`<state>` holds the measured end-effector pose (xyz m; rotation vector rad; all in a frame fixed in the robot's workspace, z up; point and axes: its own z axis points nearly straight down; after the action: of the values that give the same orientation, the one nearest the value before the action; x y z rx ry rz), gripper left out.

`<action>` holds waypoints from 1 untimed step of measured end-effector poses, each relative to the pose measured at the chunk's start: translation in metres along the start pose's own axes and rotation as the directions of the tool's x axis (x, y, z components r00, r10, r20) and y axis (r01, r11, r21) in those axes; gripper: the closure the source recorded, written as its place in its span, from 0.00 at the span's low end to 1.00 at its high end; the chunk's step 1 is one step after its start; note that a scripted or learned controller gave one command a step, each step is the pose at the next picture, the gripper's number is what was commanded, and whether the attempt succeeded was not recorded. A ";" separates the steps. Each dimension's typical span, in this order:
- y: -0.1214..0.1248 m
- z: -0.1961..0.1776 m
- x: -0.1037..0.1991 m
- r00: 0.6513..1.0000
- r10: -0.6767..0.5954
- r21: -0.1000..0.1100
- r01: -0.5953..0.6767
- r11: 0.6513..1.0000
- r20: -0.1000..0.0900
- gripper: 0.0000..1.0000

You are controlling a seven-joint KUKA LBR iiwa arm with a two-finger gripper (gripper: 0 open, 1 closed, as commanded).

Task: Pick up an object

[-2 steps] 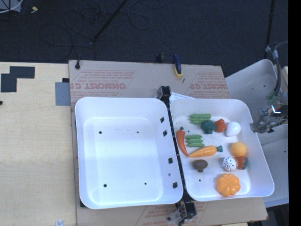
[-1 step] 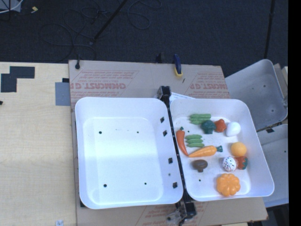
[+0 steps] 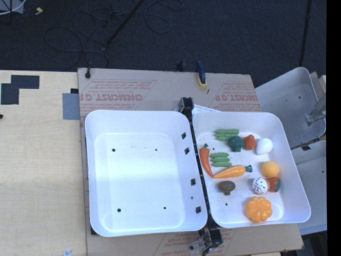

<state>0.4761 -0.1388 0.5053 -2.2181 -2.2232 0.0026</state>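
White bins (image 3: 138,122) on cardboard sheet (image 3: 133,89)

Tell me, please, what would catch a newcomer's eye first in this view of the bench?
Most likely the bright toy food clustered in the right bin: an orange pumpkin near its front edge, a carrot in the middle, a white egg towards the back. Beside it, the left bin stands out as a broad white surface.
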 end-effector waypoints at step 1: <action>0.001 -0.010 0.000 1.000 -0.003 0.001 0.003 1.000 0.001 1.00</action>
<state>0.4767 -0.1389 0.5153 -2.2148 -2.2260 0.0048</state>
